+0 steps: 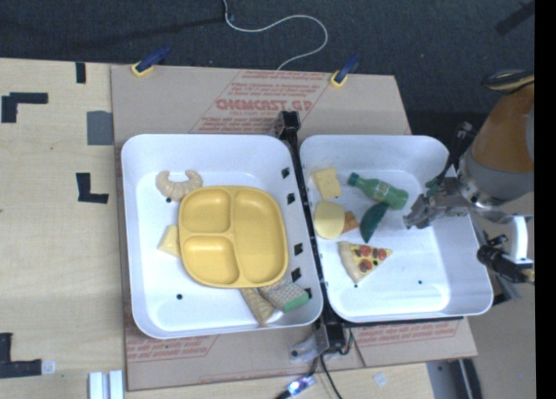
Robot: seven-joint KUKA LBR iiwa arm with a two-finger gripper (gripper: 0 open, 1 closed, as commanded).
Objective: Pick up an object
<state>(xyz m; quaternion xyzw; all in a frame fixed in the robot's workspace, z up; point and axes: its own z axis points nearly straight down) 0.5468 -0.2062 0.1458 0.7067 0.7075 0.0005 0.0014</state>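
Observation:
The right bin (434, 297) holds several toy foods: a green bottle (379, 189), a dark green piece (373, 219), a yellow cheese block (327, 183), a round yellow piece (329, 220) and a pizza slice (363, 258). My gripper (423, 213) hangs low over the right side of this bin, just right of the bottle and the dark green piece. Nothing shows between its dark fingers. The grey arm with its orange band (508, 132) comes in from the right.
The left bin (143, 302) carries a yellow divided plate (233, 236), a tan curled pastry (177, 183), a yellow wedge (168, 239) and a cone-like item with green (280, 298). A black divider (300, 206) separates the bins. A white cable (269, 28) lies beyond the cardboard.

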